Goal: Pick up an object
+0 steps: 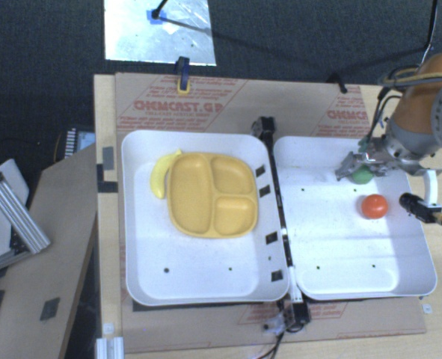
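White bins sit on a "CHEMCAST GP" board over dark carpet; the gripper's grip cannot be told.

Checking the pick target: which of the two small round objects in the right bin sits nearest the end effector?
The green object, right at the end effector; the orange ball lies apart, nearer the camera.

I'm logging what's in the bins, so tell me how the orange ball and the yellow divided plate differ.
The orange ball is small and round; the yellow divided plate is wide, flat and split into compartments. The ball lies in the right bin, near the gripper; the plate sits in the left bin, beside a banana. Both rest untouched on their bin floors.
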